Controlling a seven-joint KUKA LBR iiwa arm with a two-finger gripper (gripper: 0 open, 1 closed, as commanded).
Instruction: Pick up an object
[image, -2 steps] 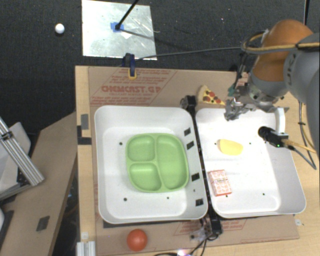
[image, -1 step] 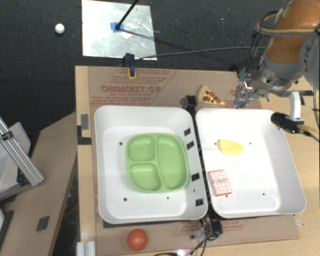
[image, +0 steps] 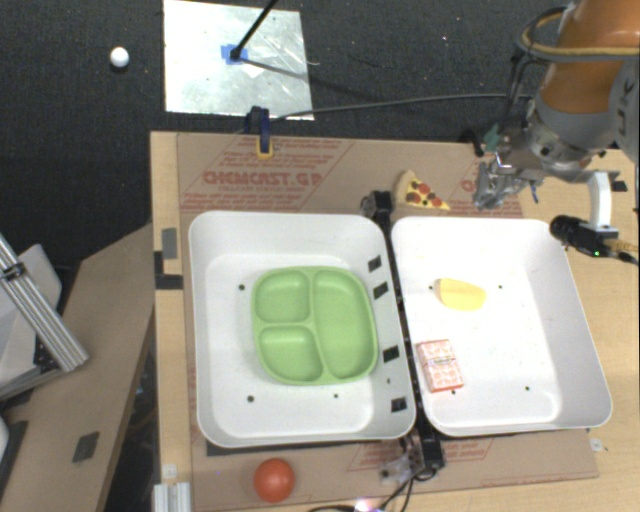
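1. Gripper (image: 492, 187) hangs at the upper right of the frame, over the bench just above the right bin's (image: 580, 330) top edge; I cannot tell how it is set.
2. Arm (image: 580, 70) enters from the upper right corner, with its orange band at the very top.
3. Yellow piece (image: 461, 294) lies in the right bin, towards its upper left, well apart from the gripper.
4. Red-patterned box (image: 439, 365) lies in the same bin, lower left, below the yellow piece.
5. Green tray (image: 313, 325) with three compartments sits in the middle of the left bin (image: 225, 260).
6. Pizza slice (image: 421, 192) rests on the bench between the bins' top edges, left of the gripper.
7. Red ball (image: 274, 479) sits on the bench below the left bin.
8. White ball (image: 120, 57) lies on the dark floor, upper left.
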